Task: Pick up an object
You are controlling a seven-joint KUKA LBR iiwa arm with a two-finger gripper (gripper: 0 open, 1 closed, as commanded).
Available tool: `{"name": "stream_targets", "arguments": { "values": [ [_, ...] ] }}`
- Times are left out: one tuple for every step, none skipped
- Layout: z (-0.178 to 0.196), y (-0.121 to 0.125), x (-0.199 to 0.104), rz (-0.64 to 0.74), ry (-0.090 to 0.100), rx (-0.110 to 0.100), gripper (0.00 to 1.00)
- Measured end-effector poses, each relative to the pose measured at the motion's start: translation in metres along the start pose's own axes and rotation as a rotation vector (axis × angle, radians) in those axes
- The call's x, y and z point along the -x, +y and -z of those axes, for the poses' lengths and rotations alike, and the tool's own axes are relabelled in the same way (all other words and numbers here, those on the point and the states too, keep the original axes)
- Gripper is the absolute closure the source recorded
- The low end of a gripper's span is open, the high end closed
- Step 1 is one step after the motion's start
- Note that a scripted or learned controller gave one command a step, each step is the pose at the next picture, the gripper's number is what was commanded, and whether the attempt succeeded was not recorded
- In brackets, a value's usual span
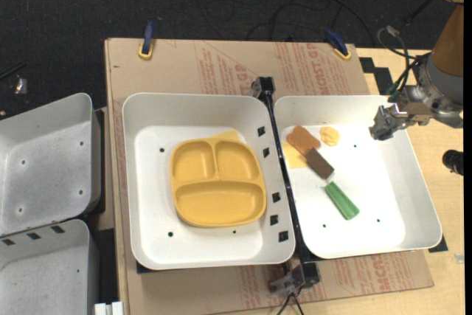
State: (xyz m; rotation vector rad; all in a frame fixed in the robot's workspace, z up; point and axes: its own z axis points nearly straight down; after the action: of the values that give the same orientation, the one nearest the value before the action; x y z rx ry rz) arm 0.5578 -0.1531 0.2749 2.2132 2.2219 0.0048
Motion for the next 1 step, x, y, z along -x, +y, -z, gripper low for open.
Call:
{"name": "stream_targets", "arguments": {
  "values": [
    [-0.0151,0.0019,-0.0473,0.003,0.003,-0.006,1.0]
  ]
}}
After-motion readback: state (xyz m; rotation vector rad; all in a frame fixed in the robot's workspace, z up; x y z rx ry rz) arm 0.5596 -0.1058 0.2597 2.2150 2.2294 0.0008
